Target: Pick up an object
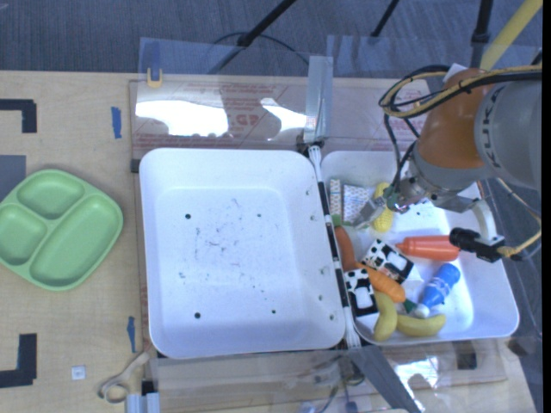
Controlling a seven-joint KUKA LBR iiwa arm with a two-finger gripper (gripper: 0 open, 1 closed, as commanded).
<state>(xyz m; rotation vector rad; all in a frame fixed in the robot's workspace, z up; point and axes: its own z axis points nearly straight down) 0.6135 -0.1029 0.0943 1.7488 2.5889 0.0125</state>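
Observation:
My gripper [392, 201] hangs low over the back of the right bin [495, 312], below the orange band of the arm [452, 132]. Just under and in front of it lies a small yellow object [383, 219]; I cannot tell whether the two touch. A pale patterned packet [353, 200] lies to its left. Nearer the front are an orange carrot [428, 248], a blue bottle [441, 286], a yellow banana [406, 321], two black-and-white patterned pieces [385, 259] [361, 292], a second small carrot [386, 285] and a reddish stick [344, 246] by the bin's left wall.
The left bin [232, 248] lies beside the right one, sharing a middle rim. A green divided plate [56, 228] rests on the bench at far left. A clear screen [224, 101] stands behind the bins. Cables loop off the arm at upper right.

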